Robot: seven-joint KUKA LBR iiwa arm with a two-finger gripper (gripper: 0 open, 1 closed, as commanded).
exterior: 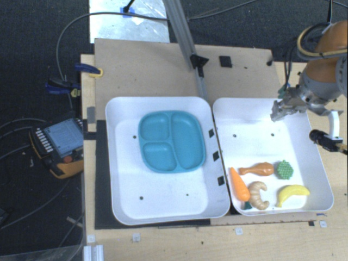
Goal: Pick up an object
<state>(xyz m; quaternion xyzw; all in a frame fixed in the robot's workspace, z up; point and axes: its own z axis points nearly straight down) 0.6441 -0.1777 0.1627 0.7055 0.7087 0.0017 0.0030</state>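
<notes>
At the upper right corner of the right-hand bin [304, 145], the grey arm [326, 80] with its orange band reaches in from the side, its gripper [283, 111] poised over that bin's bare white floor near the back rim. Nothing sits between the gripper's tips; whether they are apart or together cannot be told at this angle.

All the toy food lies gathered at the near end of the same bin, well apart from the gripper. An orange carrot [238, 184] rests along the bin's left wall, its green top toward the front rim. Just beside it, toward the bin's middle, a tan croissant-shaped piece [258, 194] curls near the front rim. Behind that piece lies a brown drumstick [257, 170], stretched crosswise, and just to the drumstick's right, on the far side from the carrot, sits a small green broccoli floret [284, 170]. A yellow banana [292, 193] lies in front of the broccoli, close to the bin's front right corner.

On the other side of the shared divide, the left-hand bin [125, 200] holds a blue divided plate [172, 141] with three compartments, set toward the back half of that bin and close to the divide. Both bins rest on a brown board [152, 64].
</notes>
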